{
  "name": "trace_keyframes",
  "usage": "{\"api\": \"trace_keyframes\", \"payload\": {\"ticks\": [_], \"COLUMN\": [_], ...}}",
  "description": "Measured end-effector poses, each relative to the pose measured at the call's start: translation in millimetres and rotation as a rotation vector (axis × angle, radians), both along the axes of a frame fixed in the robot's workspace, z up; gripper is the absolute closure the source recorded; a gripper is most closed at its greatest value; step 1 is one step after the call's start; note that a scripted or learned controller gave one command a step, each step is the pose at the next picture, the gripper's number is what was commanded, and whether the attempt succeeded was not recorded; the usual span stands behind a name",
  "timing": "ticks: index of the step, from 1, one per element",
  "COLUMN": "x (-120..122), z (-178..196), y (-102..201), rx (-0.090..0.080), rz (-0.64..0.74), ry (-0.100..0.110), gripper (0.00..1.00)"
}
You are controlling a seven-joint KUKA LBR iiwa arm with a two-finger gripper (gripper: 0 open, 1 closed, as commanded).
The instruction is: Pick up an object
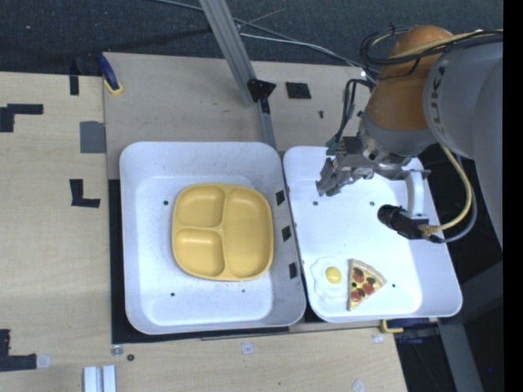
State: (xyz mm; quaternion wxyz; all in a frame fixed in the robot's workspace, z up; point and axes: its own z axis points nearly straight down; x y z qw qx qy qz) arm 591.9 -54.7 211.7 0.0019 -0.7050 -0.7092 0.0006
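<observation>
A toy fried egg (pixel 329 278) and a toy pizza slice (pixel 363 283) lie side by side at the near edge of the right bin (pixel 425 300). A yellow divided plate (pixel 222 230) rests in the middle of the left bin (pixel 147 219). My gripper (pixel 329 184) hangs over the far left part of the right bin, well above and behind the egg and pizza. Nothing shows between its fingers.
A black cylindrical part (pixel 400 220) of the arm juts over the right bin's middle. A metal pole (pixel 237 47) slants down to the gap between the bins at the back. The right bin's floor between the gripper and the toys is bare white.
</observation>
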Motion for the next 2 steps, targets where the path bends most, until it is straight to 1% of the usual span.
{"api": "trace_keyframes", "payload": {"ticks": [2], "x": [-8.1], "z": [16.2], "y": [123.6], "rx": [0.000], "rz": [0.003], "ry": [-0.003], "gripper": [1.00]}}
